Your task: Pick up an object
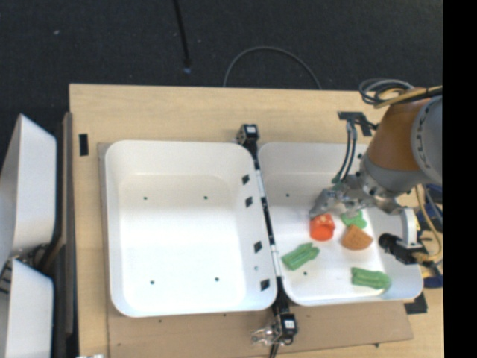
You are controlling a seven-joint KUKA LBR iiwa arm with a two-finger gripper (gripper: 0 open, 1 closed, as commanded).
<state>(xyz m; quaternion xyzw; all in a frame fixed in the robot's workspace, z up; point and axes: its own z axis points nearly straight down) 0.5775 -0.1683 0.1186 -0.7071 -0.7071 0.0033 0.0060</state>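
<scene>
right bin (pixel 298 162): red object (pixel 322 228) just beneath jaws (pixel 326 209)

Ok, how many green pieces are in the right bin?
3. One green chunky plastic piece near the divider, one at the front right corner, one beside the end effector, partly covered. More may be hidden beneath it.

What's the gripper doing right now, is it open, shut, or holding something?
Gripper: over the right bin, just above the red object; whether it is open, shut or holding anything cannot be told.
</scene>
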